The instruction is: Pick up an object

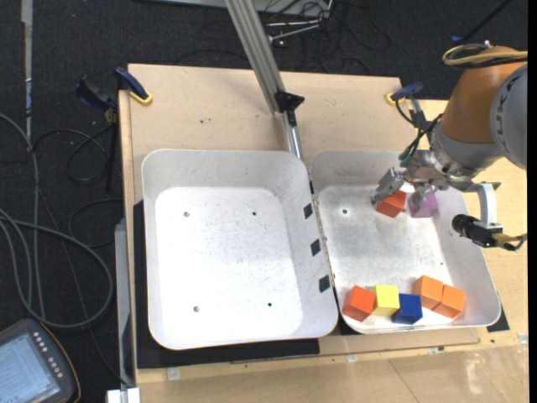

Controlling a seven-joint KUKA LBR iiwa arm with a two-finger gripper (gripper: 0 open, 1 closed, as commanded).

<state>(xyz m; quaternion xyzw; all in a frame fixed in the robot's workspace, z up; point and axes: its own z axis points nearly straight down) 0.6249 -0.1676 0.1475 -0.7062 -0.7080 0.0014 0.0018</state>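
Two bins share the bench. Over the right bin [336, 183], the gripper [401, 193] seems to pinch a red block [389, 205], purple block [424, 206] just beside; five blocks [404, 300] cluster along the near wall.

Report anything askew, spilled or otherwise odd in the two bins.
Nothing is spilled or damaged. The right bin sits slightly skewed against the left bin. Five blocks crowd its near edge: orange block, yellow block, blue block and two more orange. A red-orange block and a pink block lie by the gripper.
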